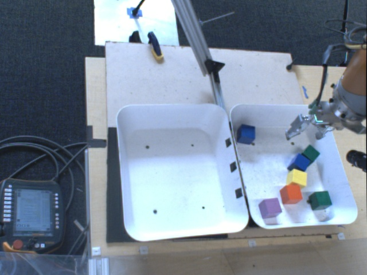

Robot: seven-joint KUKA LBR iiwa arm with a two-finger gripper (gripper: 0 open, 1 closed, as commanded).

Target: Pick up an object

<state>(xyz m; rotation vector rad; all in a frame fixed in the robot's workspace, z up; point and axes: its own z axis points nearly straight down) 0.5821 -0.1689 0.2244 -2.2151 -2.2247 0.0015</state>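
- Gripper over right bin, fingers apart, nothing between them, touching no block.
- Blue cube in right bin, left of gripper.
- Green, blue, yellow cubes below gripper.

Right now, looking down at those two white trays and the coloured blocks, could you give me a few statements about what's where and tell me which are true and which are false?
1. All the coloured blocks lie in the right bin. True.
2. The purple block sits in the left bin. False: it lies in the right bin, near its front edge.
3. The yellow block lies between a blue block and the orange block. True.
4. The gripper holds a green block. False: nothing shows between its fingers; it hangs over the right bin's far side.
5. One blue block sits apart from the others, near the wall between the bins. True.
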